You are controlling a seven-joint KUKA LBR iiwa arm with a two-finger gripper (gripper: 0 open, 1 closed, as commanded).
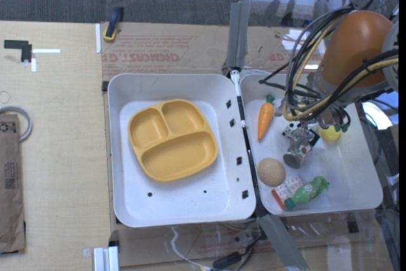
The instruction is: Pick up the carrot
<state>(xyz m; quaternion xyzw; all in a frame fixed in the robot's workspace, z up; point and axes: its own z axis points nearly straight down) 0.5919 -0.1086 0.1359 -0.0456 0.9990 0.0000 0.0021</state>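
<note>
1. Hovering over the middle of the right-hand shallow white bin (pixel 371 187), the two-finger gripper (pixel 298 150) on the grey arm with the orange band (pixel 355 51); cannot tell open from shut, cables and wrist in the way. Nothing visibly caught there.
2. Lying loose near the right bin's left wall, toward its far corner: the small orange carrot with a green top (pixel 265 118), green end pointing at the far edge. Just beside the gripper, apart from it, not yet taken.
3. Probably lined up for a drop onto the carrot, judging by the task; a shift toward the left wall looks needed first.
4. Sharing the right bin: a round tan ball-like object (pixel 271 171) near the left wall, a green bottle-shaped toy on a red-and-white packet (pixel 303 192) by the near edge, a yellow item (pixel 330 132) partly hidden under the wrist.
5. Sitting in the left-hand white bin (pixel 127 200): a yellow three-compartment plastic plate (pixel 172 139), compartments bare.
</note>
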